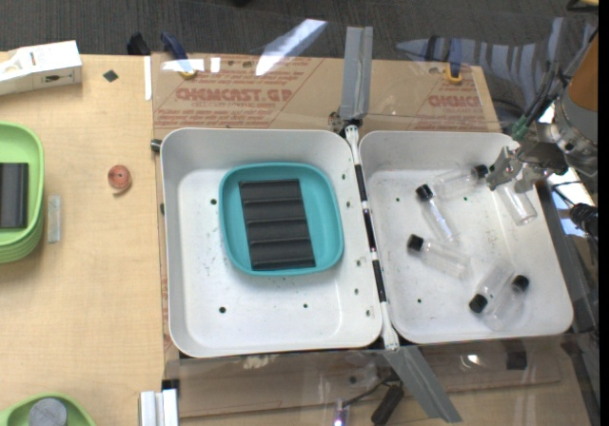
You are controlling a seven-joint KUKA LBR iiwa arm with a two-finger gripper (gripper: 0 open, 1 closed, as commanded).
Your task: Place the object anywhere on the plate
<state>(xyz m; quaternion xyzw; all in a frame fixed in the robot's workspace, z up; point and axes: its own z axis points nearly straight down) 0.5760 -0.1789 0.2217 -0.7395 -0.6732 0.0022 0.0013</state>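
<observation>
Clear vial point(438, 217), light, slick, likely brittle, left of the pincer point(506, 172) (state indiscernible); grasp mid-barrel for the plate point(328, 224).

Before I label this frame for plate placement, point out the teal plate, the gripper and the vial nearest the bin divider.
Teal plate point(231, 224): camera view, bare left rim.
Gripper point(504, 170): camera view, between fingertips.
Vial nearest divider point(434, 215): camera view, clear body's middle.
</observation>
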